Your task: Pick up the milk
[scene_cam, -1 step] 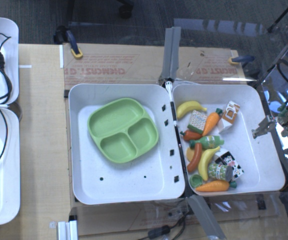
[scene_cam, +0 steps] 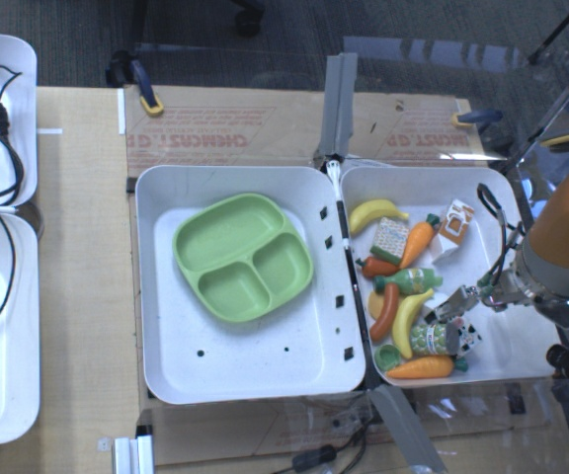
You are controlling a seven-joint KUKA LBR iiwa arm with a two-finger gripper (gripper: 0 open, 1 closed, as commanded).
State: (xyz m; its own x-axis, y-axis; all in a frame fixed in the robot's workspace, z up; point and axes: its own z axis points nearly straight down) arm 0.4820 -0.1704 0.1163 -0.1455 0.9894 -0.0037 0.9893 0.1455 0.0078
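We see the milk (scene_cam: 453,227), a small white and orange carton, lying at the back of the right bin (scene_cam: 502,349) just beside a carrot (scene_cam: 418,243), well apart from our pincer (scene_cam: 455,309). The pincer hangs low over the front toy clutter near a yellow banana (scene_cam: 405,322), probably mid-approach, and we cannot tell its state

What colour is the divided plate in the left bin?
Light green, plain; the camera view shows the divided plate clearly.
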